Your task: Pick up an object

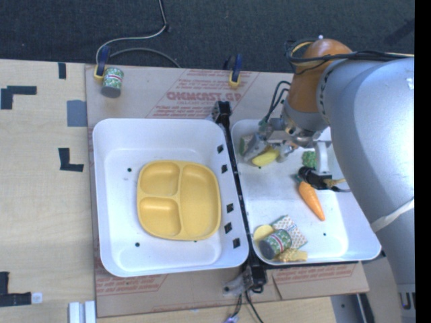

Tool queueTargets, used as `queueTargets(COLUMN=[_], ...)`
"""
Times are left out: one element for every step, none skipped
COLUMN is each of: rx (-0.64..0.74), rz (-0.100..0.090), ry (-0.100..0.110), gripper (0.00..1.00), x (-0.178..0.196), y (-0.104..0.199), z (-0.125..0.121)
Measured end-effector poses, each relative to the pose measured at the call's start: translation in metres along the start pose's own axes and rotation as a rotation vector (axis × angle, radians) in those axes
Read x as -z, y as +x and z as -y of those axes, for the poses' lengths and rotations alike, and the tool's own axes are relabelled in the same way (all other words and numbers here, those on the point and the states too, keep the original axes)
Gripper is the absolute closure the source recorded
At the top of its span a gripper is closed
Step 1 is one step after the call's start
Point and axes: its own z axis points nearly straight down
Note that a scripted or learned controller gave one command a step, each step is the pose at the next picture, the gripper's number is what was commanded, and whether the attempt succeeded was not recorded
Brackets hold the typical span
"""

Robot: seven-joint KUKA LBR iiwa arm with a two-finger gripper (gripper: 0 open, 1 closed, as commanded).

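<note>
- At the bench's far left, outside the bins, a small green-labelled can (112,81) stands on the cardboard sheet (195,96), well apart from everything else.
- Left bin (111,147): a yellow divided plate (178,200) lies flat near the middle. Bare white floor runs all round it, widest along the far side.
- Right bin (337,244), far-left corner: the gripper (259,147) sits low over a yellow banana-shaped piece (264,159). Its lower end blurs into grey clutter, so I cannot tell whether it is spread or closed, nor whether it touches the piece.
- That piece lies just beside the wall the two bins share. Its long axis runs near-left to far-right, with the far end under the gripper. The wall side is cramped; the near side is open floor.
- Right of it is a small green thing (308,159), partly hidden by the arm (377,126); kind unclear.
- An orange carrot (312,202) lies mid-bin, pointed end toward near-right, dark top toward far-left.
- At the near edge a tipped can (275,243) rests against a patterned packet (291,229).
- The arm covers the right bin's far-right corner.
</note>
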Motion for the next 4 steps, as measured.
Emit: queueTargets(rx=[0.000, -0.001, 0.003, 0.000], rz=[-0.001, 0.000, -0.001, -0.003], ry=[-0.031, -0.033, -0.035, -0.027], gripper=[0.00, 0.00, 0.00, 0.00], x=[0.001, -0.001, 0.001, 0.005], y=[0.000, -0.022, 0.003, -0.008], z=[0.052, 0.122, 0.067, 0.180])
